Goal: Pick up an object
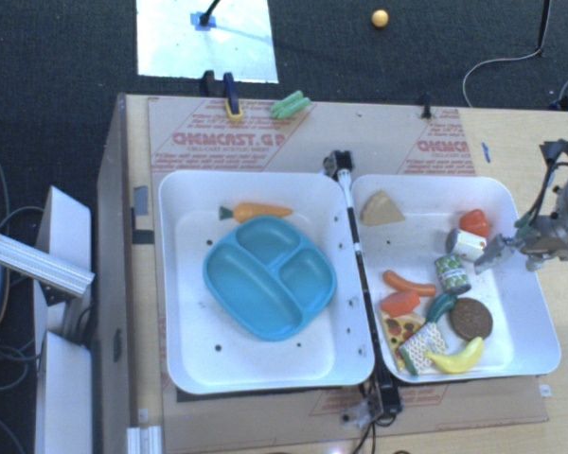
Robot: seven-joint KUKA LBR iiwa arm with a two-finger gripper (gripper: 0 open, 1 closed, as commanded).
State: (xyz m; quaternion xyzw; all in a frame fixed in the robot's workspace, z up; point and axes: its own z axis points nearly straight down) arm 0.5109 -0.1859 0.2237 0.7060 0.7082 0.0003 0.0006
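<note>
The right bin [511, 197] holds several toy foods. Among them are a tan wedge [381, 208], a red-and-white piece [471, 235], a small green-labelled can [451, 272], an orange sausage [409, 281], a red piece [399, 303], a pizza slice [396, 331], a brown cookie [471, 318] and a banana [459, 356]. My gripper [489, 253] reaches in from the right, low over the right bin. Its tip is just right of the can and below the red-and-white piece. I see nothing held in it.
The left bin [185, 253] holds a blue divided plate [269, 278] and a carrot [256, 212]. A black divider [355, 253] runs between the bins. A green object [290, 105] and a blue-yellow clamp [231, 96] sit on the bench's far edge.
</note>
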